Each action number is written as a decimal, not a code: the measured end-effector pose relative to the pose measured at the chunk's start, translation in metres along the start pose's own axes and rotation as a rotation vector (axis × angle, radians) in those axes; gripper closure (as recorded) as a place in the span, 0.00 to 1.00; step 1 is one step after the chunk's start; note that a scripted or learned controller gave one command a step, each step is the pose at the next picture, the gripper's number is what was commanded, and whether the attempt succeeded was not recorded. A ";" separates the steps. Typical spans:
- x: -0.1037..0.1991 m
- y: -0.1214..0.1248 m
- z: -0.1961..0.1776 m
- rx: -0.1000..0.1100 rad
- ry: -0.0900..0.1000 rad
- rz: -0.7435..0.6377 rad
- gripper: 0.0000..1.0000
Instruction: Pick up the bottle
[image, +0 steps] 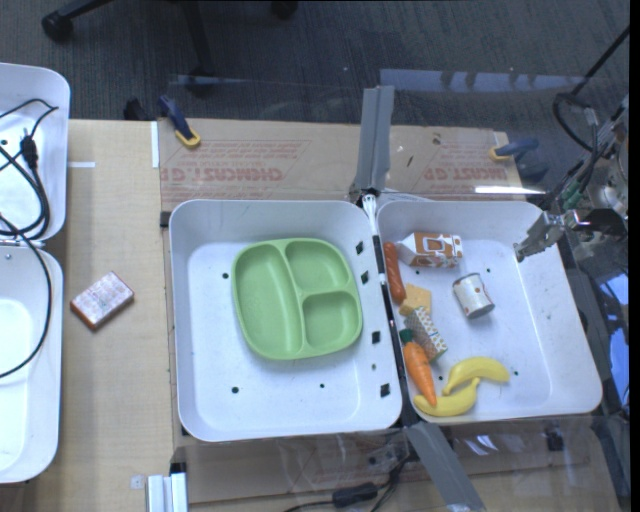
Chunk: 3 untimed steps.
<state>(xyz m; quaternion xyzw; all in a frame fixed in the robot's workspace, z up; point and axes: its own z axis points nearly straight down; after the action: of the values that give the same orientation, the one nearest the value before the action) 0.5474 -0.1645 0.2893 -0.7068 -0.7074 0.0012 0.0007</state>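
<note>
Banana (470, 385) nearest; bottle (473, 297) in right bin (560, 350), apart from fingers (532, 243).

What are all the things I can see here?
Bins: two, white, side by side on the bench.
Divided plate: one, green, in the left bin.
Carton: one, white and orange, right bin, top.
Can: one, silver, right bin, middle.
Sausage: one, reddish, right bin, left wall.
Carrot: one, orange, right bin, lower left.
Bananas: two, yellow, right bin, bottom.
Small box: one, reddish, on the bench, left of the bins.
Clamps: two, blue and yellow, on cardboard behind the bins.
Claw: one, grey, at the right bin's upper right edge.
</note>
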 end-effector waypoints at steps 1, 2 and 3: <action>0.038 -0.041 0.192 -0.001 0.001 -0.336 0.00; 0.088 0.016 0.035 -0.001 -0.001 -0.080 0.00; 0.169 -0.048 0.066 0.002 -0.001 0.087 0.00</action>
<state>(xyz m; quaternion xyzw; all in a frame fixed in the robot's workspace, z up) 0.4992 0.0041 0.2236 -0.7371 -0.6758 0.0020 0.0010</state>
